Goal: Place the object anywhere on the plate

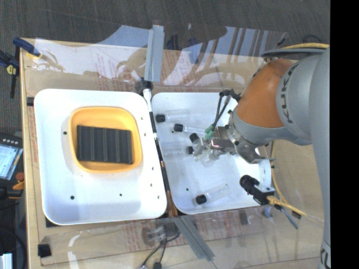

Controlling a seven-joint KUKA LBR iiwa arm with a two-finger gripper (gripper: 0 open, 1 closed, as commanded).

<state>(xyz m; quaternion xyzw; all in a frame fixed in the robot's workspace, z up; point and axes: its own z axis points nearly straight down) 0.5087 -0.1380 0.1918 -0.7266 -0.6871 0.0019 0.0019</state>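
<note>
Camera view has the grey arm (297, 100) bent in from the right over the right bin (185, 178), its gripper (208, 148) low among small clear vials with black caps; whether it is open or closed cannot be told. One vial (212, 194) lies near the bin's front edge. The yellow plate (104, 116), carrying a dark ridged insert (105, 143), sits in the left bin (84, 203), well apart from the gripper

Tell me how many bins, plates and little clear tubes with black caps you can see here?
White bins: 2
Yellow plate: 1
Clear tubes with black caps: at least 4; those under the arm are hard to separate
Total: at least 7
</note>
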